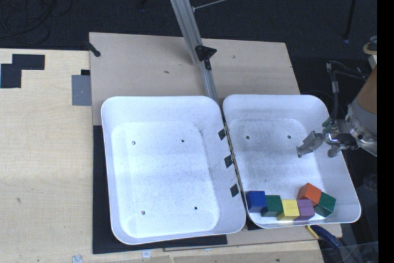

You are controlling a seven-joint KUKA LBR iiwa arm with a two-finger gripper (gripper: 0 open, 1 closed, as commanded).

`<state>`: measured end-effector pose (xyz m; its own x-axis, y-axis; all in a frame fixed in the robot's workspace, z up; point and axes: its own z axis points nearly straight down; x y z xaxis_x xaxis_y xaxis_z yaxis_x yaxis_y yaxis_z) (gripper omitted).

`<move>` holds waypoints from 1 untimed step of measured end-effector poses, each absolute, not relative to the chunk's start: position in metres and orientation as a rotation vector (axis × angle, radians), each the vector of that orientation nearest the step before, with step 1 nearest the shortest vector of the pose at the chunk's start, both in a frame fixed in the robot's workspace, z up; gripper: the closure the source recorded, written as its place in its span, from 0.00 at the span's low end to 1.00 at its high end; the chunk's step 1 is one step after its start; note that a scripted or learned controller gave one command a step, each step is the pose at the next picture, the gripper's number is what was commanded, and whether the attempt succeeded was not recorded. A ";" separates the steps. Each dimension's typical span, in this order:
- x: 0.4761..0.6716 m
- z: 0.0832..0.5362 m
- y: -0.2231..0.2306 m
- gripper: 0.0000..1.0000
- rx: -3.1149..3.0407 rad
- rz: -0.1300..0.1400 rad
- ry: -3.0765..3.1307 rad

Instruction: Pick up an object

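White plastic, two shallow bins side by side on your bench (258, 64); the left bin (123, 132) sits on a dark mat (98, 194); the right bin (277, 105) touches it along a shared edge, where you see three small black clips (228, 161).

Coloured blocks, a cluster of six, lie in the right bin's near corner: blue block (255, 199) at the left end; dark green block (271, 205) just beside it; yellow block (288, 209) next; purple block (305, 207) touching the yellow; orange block (310, 193) just behind the purple; green block (325, 202) at the right end, against the bin wall.

Your arm (369, 108) enters from the right, showing grey near the wrist; the gripper (311, 145) hangs over the right bin's far-right part, well apart from the blocks and behind them; it points left across the bin floor; you cannot tell from this view whether it is spread or pressed together, as the tip is small and blurred; nothing is seen pinched in it.

Aluminium, one slanted rail (184, 21) rising from the bench behind the bins, with a black bracket (205, 53) partway along it; pale wooden surface (43, 157) at the left, bearing dark blue and grey patches (24, 68).
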<state>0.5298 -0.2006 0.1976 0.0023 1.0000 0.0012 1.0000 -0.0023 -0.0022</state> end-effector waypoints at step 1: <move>0.572 0.357 -0.181 0.00 -2.223 -0.006 -2.230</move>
